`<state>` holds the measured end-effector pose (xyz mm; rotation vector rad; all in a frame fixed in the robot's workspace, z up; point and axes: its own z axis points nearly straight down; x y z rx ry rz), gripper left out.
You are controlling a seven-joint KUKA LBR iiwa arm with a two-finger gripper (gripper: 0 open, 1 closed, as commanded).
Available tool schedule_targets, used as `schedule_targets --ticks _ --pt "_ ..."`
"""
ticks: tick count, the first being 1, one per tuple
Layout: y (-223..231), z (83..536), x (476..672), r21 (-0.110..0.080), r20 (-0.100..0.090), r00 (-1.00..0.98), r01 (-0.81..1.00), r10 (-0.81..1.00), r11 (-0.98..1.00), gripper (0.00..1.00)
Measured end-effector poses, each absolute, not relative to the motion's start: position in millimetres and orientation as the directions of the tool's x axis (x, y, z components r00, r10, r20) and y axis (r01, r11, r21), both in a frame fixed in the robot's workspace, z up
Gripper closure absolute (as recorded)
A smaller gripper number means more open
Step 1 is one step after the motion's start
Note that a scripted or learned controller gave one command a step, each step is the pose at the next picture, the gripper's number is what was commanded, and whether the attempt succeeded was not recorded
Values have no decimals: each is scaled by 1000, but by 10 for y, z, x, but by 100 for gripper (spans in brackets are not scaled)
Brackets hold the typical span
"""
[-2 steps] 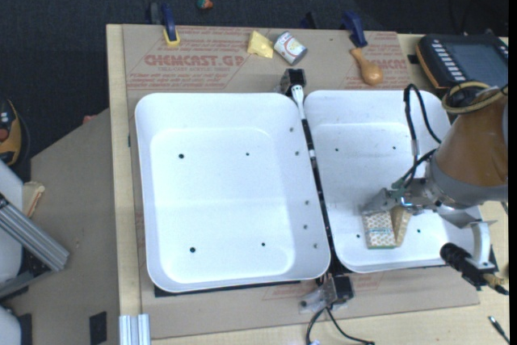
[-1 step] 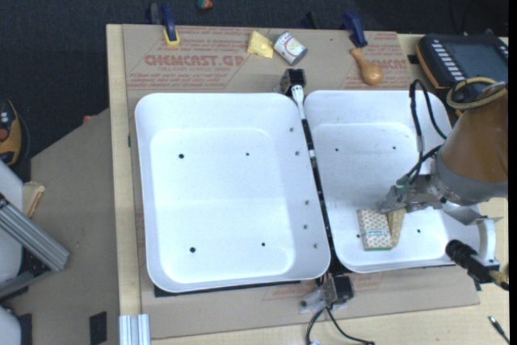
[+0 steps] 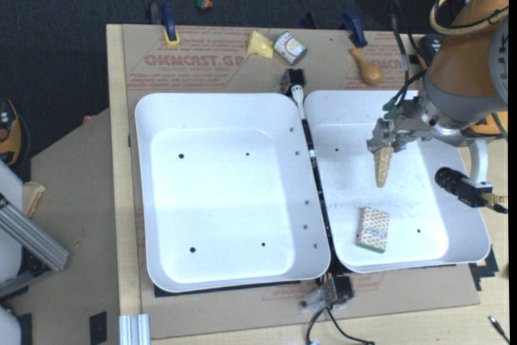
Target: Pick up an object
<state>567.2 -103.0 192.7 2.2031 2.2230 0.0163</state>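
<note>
Two white bins sit side by side on my table [image 3: 202, 65]. My claw [image 3: 391, 143] is over the right bin [image 3: 347, 113], and it is pinching the top of a tan cone [image 3: 382, 167] that hangs down with its tip pointing at the bin floor. A small patterned sponge [image 3: 373, 229] lies nearer in the same bin. The left bin [image 3: 161, 117] sits beside it.

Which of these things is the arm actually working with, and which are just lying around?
In play:
gripper
tan cone-shaped object between its fingers
patterned rectangular sponge in the right white bin

Lying about:
yellow wedge
small white box
tan wooden pear-shaped object
</note>
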Motion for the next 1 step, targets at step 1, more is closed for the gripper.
schedule_targets --ticks 1 --pt "-323 1846 5999 4 2 -8 1000 1000 8 100"
